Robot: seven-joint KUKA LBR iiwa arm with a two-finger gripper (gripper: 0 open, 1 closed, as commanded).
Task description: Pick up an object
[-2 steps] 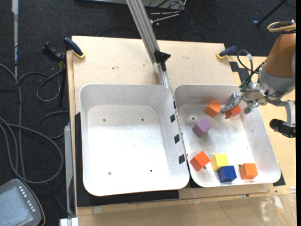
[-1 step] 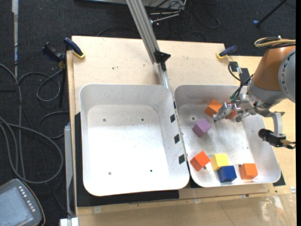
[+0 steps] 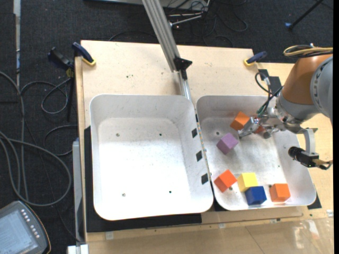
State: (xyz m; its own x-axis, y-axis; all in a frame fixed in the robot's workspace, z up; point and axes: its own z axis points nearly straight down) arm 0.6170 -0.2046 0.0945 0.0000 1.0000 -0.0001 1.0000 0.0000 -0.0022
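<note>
Desk (image 3: 159,67) is light wood, two shallow white bins side by side on it. Blue-and-yellow clamps sit at the far left corner (image 3: 83,53) and far right corner (image 3: 255,58). Left bin (image 3: 106,110) shows bare white floor with a few dark specks. Silver rail (image 3: 161,23) runs down at a slant from the top edge to the gap between the bins.

Right bin (image 3: 302,192) holds six blocks. Purple block (image 3: 228,143) lies mid-bin, on its own. Orange block at far side (image 3: 240,121) sits just left of the gripper, touching it or very near, can't tell which. Along the near edge, left to right: orange block (image 3: 225,180), yellow block (image 3: 247,181), blue block (image 3: 256,195) touching the yellow one's near corner, then another orange block (image 3: 279,192) a little apart.

Gripper (image 3: 260,127) hangs low over the far part of the right bin, arm coming in from the right, orange band (image 3: 302,86) above the wrist. Fingers: can't tell whether apart or together, the hardware is too cluttered to read. Nothing visibly held between them.
</note>
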